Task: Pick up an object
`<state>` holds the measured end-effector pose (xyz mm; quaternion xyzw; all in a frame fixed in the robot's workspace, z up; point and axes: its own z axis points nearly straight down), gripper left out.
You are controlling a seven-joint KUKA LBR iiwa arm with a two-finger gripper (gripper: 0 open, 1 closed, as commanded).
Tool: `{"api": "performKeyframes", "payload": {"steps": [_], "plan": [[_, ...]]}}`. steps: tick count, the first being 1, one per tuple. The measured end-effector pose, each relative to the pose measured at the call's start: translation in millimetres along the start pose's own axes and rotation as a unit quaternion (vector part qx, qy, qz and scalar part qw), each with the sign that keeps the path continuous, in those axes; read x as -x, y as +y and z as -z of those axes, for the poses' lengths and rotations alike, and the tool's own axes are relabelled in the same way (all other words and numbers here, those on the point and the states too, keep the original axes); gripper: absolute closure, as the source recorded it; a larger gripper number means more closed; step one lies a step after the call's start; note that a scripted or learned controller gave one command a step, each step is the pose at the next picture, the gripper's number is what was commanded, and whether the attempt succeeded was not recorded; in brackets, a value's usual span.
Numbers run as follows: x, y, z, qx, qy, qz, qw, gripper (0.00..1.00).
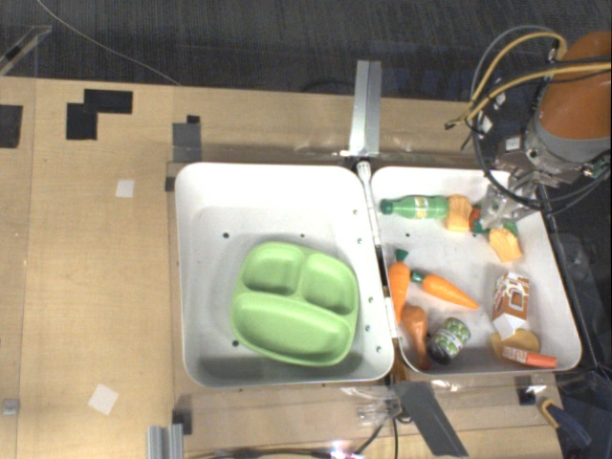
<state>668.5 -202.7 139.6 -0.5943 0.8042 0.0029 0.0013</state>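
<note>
From the camera view above the surface, the job looks barely begun. The arm comes in from the right, and its gripper hangs low over the back of the right bin, close to a small yellow-orange toy food piece and a second yellowish piece. I cannot tell how the gripper is set; it is too small and blurred here. Nothing looks lifted: as far as I can see, every item lies on the bin floor.

Any of these could be the pick. A green bottle with a yellow label lies on its side along the back wall. Two toy carrots sit near the middle, one by the divider and one slanting rightwards. Nearer the front are a brown item, a dark round can, a white and orange carton and a tan and red piece.

The left bin holds a green divided plate.

So, by my judgement, the closing, gripping and lifting are all left to do.

No writing is readable; the labels on bottle, carton and can are mere smudges.
</note>
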Motion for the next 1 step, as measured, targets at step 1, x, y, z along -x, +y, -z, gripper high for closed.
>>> {"api": "performKeyframes", "payload": {"steps": [1], "plan": [[-0.6, -2.9, 6.5, -0.006, 0.000, -0.001, 1.0000, 0.00]]}}
